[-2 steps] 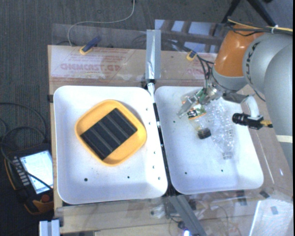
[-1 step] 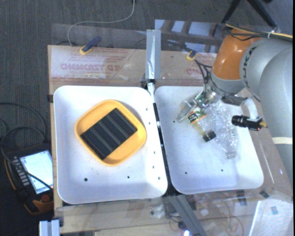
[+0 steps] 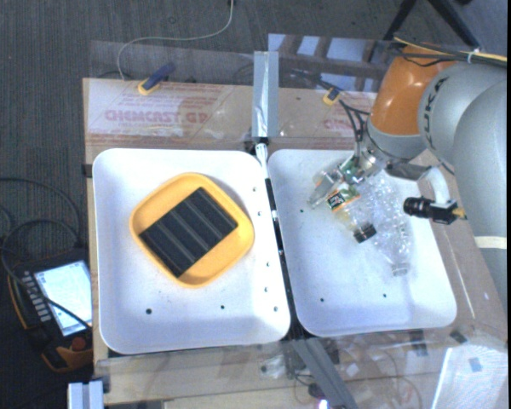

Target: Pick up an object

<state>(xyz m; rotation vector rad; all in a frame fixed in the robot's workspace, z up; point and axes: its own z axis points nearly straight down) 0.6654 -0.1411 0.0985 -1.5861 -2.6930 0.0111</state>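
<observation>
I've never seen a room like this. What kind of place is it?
Probably a robot lab or workshop. A grey robot arm reaches over two white bins on a bench, one holding a yellow object. Cables trail across the carpet.

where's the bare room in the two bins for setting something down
Right bin: front half, below the clear plastic bottle, is bare; its back is crowded by bottle and gripper. Left bin: only margins around the yellow object, widest along the front.

The grey arm [image 3: 473, 135] reaches in from the right, its gripper [image 3: 345, 186] angled down-left.
</observation>
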